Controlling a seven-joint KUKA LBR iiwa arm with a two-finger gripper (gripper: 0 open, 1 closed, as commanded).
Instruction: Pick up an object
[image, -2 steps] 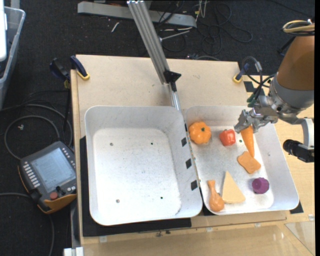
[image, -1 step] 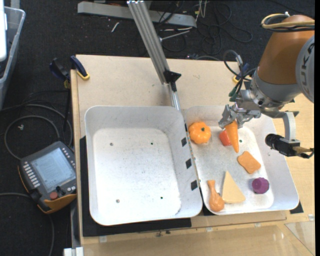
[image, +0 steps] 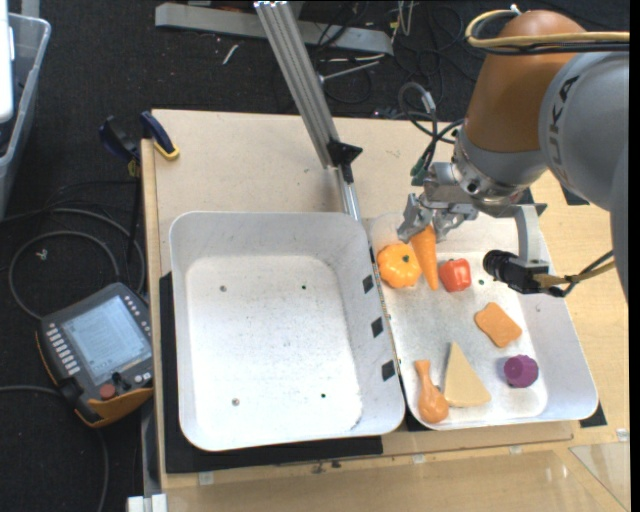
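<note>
My gripper (image: 425, 228) is over the far left corner of the right bin (image: 572, 352). An orange carrot (image: 428, 260) hangs lengthwise from it, its thick end up between the fingers, so the gripper looks shut on the carrot. The carrot's tip points down between a small orange pumpkin (image: 399, 267) on its left and a red pepper (image: 455, 275) on its right.
Further in the right bin lie an orange slab (image: 497, 324), a purple ball (image: 520, 371), a pale cheese wedge (image: 463, 378) and an orange drumstick shape (image: 431, 395). The left bin (image: 180, 250) adjoins it. A slanted metal pole (image: 305, 90) stands behind.
</note>
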